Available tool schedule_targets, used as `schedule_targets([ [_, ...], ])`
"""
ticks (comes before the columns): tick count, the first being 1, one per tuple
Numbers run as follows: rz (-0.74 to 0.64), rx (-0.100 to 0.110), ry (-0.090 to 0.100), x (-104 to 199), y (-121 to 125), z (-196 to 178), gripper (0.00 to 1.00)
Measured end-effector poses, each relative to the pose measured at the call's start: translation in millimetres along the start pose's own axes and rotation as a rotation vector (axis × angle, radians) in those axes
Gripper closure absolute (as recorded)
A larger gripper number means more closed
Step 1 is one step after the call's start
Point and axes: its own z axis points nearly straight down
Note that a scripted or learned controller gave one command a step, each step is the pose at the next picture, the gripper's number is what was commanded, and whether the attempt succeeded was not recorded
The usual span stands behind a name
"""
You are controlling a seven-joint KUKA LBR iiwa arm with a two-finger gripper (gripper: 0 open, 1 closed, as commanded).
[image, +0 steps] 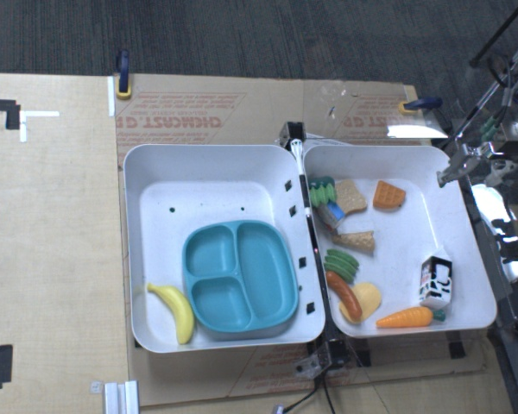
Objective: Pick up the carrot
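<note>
The orange carrot (pixel 405 318) lies flat along the front wall of the right bin (pixel 466 257), with its pointed tip to the left and its green top to the right. Its green end is next to a small black-and-white milk carton (pixel 436 282). Its tip is close to a pale yellow round food (pixel 368 298) and a red sausage (pixel 343 295).
The right bin also holds a green pod (pixel 342 263), bread pieces (pixel 350 197), an orange wedge (pixel 388 196) and a green-and-blue item (pixel 322 193). The left bin (pixel 155 188) has a teal divided plate (pixel 240 276) and a banana (pixel 177 310). Metal rods and fittings (pixel 488 145) stand beyond the right bin's right wall.
</note>
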Motion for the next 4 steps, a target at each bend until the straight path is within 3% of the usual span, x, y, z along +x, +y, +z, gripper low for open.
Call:
schedule_targets([
  [1, 0.0, 0.001, 0.002, 23.2, -23.5, 165.3, 0.0],
  [2, -0.127, -0.001, 0.002, 71.1, -68.3, 105.5, 0.0],
  [3, -0.338, -0.002, 0.002, 84.3, -91.7, 189.2, 0.0],
  [4, -0.418, -0.003, 0.002, 101.5, -90.9, 190.3, 0.0],
])
